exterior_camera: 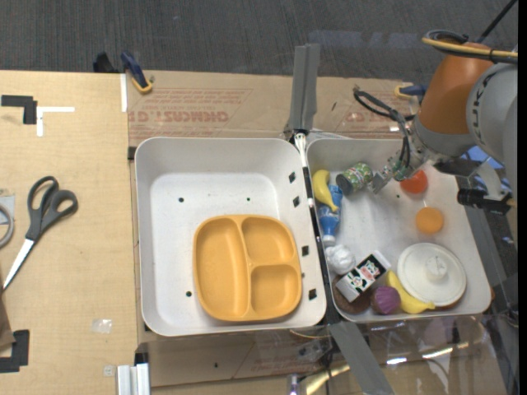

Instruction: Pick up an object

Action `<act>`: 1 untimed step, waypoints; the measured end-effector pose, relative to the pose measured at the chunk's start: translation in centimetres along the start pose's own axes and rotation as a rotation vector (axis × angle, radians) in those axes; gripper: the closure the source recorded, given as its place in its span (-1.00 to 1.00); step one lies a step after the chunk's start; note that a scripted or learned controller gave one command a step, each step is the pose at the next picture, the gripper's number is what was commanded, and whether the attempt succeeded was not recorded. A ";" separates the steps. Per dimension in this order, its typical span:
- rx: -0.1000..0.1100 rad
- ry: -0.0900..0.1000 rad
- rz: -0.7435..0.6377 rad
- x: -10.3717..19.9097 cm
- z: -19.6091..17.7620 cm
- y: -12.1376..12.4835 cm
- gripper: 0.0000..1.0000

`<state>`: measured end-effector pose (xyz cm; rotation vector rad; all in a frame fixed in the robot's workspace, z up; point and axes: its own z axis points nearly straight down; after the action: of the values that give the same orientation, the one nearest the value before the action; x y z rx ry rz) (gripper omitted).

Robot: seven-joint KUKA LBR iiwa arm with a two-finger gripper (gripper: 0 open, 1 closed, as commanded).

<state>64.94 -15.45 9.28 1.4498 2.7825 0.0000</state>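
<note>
Camera view shows the worktop (66, 303) with two white bins: the left bin (165, 179) holds a yellow divided tray (247, 267), the right bin (461, 220) a white lid (431, 274), an orange ball (429, 220) and a green can (356, 177). The arm (461, 97) reaches into the right bin, with the claw (395, 171) low between the can and a red ball (414, 182), perhaps touching the can. I cannot tell how the claw stands, it is too small.

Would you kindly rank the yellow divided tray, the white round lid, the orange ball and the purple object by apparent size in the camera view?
1. yellow divided tray
2. white round lid
3. orange ball and purple object: they look alike, too close to rank.
</note>
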 end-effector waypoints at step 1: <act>0.017 0.009 0.149 3.0 0.2 2.8 -1.00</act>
<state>65.49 -11.41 9.05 1.6614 2.6802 -0.0166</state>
